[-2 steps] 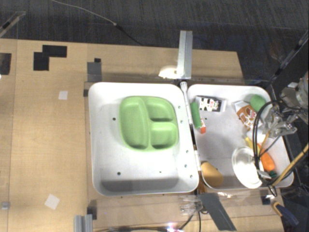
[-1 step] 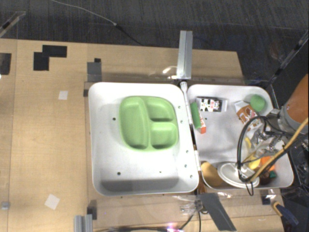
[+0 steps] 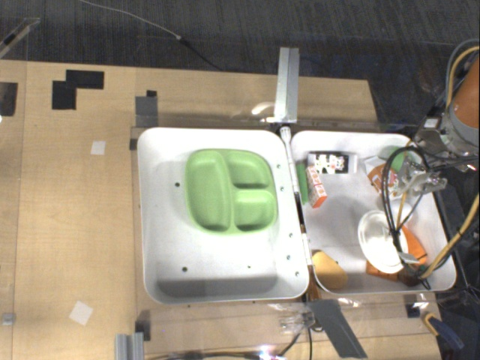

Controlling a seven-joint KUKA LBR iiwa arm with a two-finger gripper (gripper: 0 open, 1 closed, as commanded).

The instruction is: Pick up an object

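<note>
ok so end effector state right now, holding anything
end effector: cannot be told; cables hide it over the right bin.

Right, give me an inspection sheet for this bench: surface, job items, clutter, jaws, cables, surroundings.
Surface: wooden bench with two white bins side by side, left bin and right bin.
Job's things: in the right bin, a small carton, a clear cup, a tan rounded object at the near left corner and orange pieces by the cup.
Clutter: a green divided tray lies in the left bin.
Grippers: the gripper hangs over the right bin's right side; jaws hidden behind cabling.
Cables: black and yellow loops drape from the wrist over the cup.
Surroundings: dark carpet beyond the bench, black patches on the wood.
</note>
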